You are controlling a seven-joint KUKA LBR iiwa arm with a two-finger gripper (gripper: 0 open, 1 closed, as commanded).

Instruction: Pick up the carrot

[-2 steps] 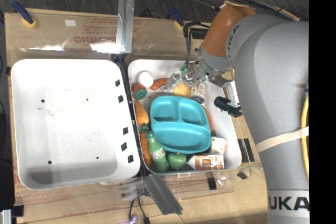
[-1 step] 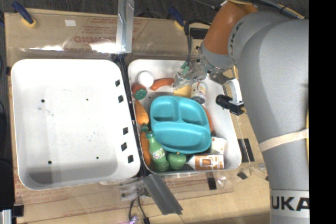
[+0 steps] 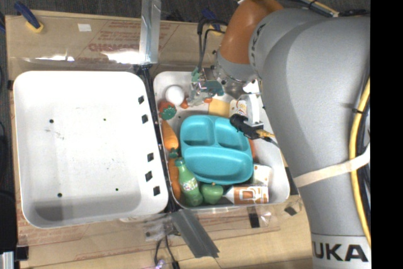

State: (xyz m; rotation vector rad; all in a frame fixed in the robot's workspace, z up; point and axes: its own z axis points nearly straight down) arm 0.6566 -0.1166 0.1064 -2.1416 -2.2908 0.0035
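Observation:
The carrot (image 3: 170, 136) is an orange, tapered piece lying lengthwise against the left wall of the right bin (image 3: 281, 181), just left of a teal divided plate (image 3: 216, 148). My gripper (image 3: 201, 90) hangs over the far end of that bin, above and to the right of the carrot and apart from it. It is close to a white ball (image 3: 174, 94). The arm's grey body and orange band cover the bin's right side.
The right bin is crowded: a small orange-and-green piece (image 3: 167, 111), a green bottle (image 3: 187, 183), a green fruit (image 3: 213, 192), a brown-labelled box (image 3: 249, 194), a yellow block (image 3: 219, 107). The left bin (image 3: 38, 135) stands beside it.

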